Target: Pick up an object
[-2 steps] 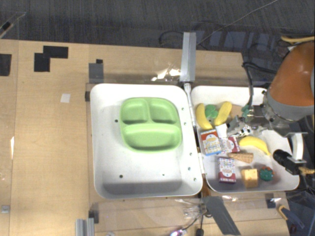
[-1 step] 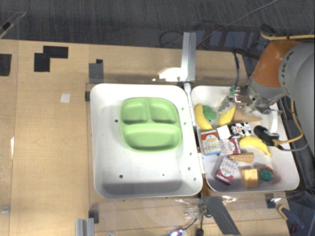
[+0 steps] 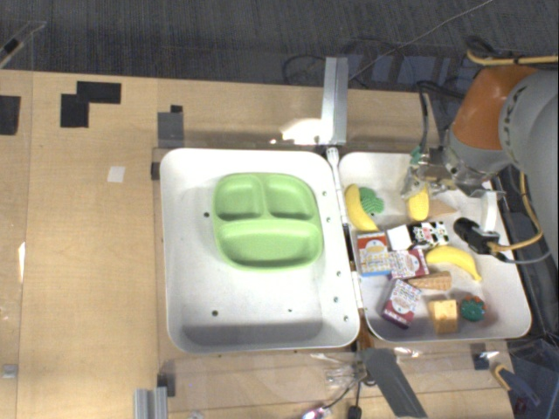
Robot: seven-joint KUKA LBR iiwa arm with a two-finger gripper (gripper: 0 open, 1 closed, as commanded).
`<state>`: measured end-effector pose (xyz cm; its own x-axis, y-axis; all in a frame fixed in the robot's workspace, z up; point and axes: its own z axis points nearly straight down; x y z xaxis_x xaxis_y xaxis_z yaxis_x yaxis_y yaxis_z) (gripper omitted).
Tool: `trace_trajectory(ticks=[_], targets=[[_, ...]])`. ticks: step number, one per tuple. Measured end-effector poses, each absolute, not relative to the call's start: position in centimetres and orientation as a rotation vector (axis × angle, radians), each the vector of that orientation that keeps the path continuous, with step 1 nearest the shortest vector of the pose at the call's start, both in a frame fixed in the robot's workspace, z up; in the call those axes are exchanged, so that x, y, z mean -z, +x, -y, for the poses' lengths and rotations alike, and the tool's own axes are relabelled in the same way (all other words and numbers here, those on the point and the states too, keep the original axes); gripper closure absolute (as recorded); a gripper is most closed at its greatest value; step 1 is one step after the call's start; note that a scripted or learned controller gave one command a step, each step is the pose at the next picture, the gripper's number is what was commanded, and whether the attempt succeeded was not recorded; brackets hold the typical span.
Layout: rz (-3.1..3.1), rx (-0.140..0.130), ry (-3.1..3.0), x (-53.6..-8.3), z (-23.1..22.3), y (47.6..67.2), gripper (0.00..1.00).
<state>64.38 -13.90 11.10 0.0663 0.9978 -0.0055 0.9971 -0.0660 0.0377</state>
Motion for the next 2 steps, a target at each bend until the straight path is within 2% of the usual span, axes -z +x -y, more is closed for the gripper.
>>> trace_trajectory(ticks=[1,2], targets=[[-2.266,0.008,2.182,-13.2,13.7,66.7,1.0],[-2.305,-0.008,2.127,-20.6,7.9,67.0,1.0]])
